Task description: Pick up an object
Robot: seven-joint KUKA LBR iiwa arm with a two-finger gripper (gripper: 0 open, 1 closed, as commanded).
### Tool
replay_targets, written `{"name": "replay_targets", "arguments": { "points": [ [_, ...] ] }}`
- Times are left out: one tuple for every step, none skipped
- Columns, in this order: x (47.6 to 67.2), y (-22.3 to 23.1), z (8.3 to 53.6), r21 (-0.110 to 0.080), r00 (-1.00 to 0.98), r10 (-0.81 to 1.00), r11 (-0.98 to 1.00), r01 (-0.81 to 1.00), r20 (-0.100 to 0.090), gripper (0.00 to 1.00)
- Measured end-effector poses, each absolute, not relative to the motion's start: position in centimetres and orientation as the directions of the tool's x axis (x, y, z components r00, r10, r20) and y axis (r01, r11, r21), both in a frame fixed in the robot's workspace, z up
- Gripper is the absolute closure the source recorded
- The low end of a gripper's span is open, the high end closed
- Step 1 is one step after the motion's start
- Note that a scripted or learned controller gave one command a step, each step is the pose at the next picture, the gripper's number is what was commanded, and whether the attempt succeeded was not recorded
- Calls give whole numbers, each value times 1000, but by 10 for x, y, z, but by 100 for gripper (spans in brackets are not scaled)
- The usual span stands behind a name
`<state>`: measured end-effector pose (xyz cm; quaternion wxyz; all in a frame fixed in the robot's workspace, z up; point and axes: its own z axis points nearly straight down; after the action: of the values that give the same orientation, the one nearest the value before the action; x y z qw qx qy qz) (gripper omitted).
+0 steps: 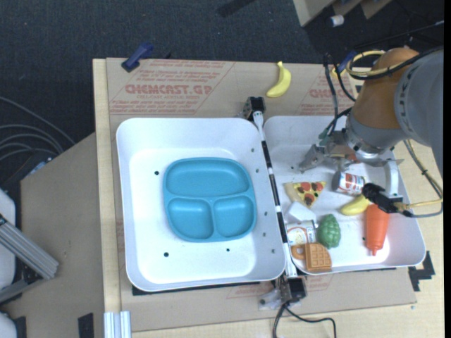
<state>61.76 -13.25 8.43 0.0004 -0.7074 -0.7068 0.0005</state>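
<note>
Tool (pixel 350 162) low in right bin (pixel 409 255), above small can (pixel 349 182); finger state unclear. Can lies on side, long axis left-right. Carrot (pixel 375 230) beside it, long axis near-far. Banana (pixel 354 205) between them. Blue tray (pixel 209 197) in left bin (pixel 141 189).

On my bench (pixel 183 90), a brown board printed with red lettering, the left white bin (pixel 134 189) holds a blue divided plate (pixel 209 197) lying flat in its middle, one large compartment toward the far edge and two smaller ones toward the near edge. A small yellow banana (pixel 280 82) lies on the bare board near the bench's far edge. A blue clip (pixel 137 57) sits at the far left corner. Black clamps (pixel 255 107) sit between my two bins. Beyond the left edge I see grey cables (pixel 28 139) on the dark floor.
</note>
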Motion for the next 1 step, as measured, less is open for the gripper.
{"name": "replay_targets", "arguments": {
  "points": [
    [618,-132,95,1,2,1000,-2,1000,0,100]
  ]
}}
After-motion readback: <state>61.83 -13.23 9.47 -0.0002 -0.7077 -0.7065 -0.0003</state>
